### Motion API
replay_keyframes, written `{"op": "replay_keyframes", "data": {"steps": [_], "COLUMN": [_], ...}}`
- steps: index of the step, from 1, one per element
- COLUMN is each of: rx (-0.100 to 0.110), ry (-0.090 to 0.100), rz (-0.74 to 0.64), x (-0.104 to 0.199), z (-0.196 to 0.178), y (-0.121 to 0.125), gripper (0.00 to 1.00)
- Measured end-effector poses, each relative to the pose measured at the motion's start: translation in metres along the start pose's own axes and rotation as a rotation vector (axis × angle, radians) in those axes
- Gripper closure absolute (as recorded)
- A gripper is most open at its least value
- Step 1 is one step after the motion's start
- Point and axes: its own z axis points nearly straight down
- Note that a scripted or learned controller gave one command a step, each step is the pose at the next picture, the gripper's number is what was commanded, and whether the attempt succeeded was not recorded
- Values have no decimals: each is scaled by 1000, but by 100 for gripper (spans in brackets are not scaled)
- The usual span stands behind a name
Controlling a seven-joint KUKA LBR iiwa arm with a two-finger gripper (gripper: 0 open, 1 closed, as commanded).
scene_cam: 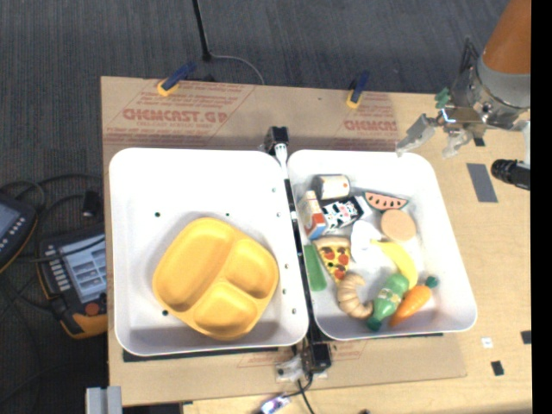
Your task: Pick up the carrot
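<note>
Here the carrot [415,298] lies in the right bin [448,231], down at about five o'clock in that bin, tilted, its green top pointing up toward the bin's right wall and its orange body just beside a green bottle [387,298]. Near it, at its ten o'clock, sit a banana [398,260] and a croissant [354,296], with a pizza slice [333,255] farther left and a watermelon slice [385,202] near the bin's far side. The left bin [138,197] holds a yellow divided plate [216,276]. The jaws [434,138] hang above the tabletop [500,257] at the right bin's one o'clock corner, outside the bin and well apart from the carrot; its two fingers are spread wide with nothing between them.
</note>
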Motion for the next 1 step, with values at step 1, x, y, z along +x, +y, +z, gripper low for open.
{"op": "replay_keyframes", "data": {"steps": [1], "rx": [2], "ry": [1], "rz": [-233], "x": [-2], "z": [121], "y": [-61], "gripper": [0]}}
